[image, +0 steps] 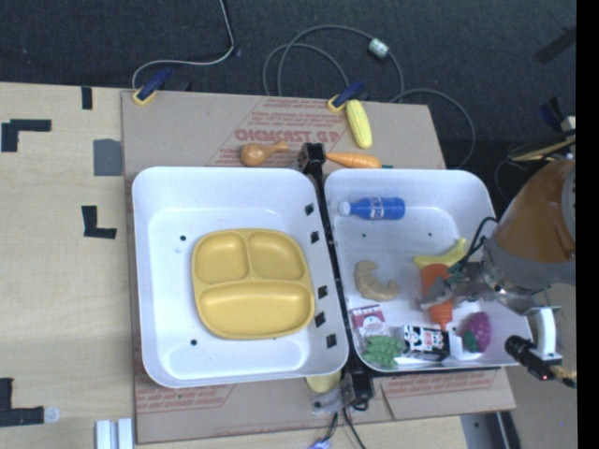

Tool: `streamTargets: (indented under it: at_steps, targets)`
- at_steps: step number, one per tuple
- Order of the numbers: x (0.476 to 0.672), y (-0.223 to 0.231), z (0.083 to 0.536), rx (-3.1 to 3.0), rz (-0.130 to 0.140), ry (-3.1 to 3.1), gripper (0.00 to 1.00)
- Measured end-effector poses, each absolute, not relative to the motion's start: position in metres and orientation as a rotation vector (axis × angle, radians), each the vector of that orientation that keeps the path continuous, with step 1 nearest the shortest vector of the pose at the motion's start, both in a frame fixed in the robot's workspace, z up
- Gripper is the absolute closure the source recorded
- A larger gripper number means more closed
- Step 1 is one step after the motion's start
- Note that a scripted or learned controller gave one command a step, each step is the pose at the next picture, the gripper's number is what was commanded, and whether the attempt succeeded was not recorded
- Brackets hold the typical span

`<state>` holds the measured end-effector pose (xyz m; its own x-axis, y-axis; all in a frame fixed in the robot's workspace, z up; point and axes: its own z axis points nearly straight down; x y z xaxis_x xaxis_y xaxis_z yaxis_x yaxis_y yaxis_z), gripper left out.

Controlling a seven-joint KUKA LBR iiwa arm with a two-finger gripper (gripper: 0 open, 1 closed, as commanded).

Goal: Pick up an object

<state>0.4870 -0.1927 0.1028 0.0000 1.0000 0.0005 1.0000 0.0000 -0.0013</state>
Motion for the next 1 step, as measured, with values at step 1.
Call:
streamTargets:
  at_steps: [1]
  targets:
    - [0.5350, -0.1329, 0.0857, -2.219, -0.001, -2.231, 1.00]
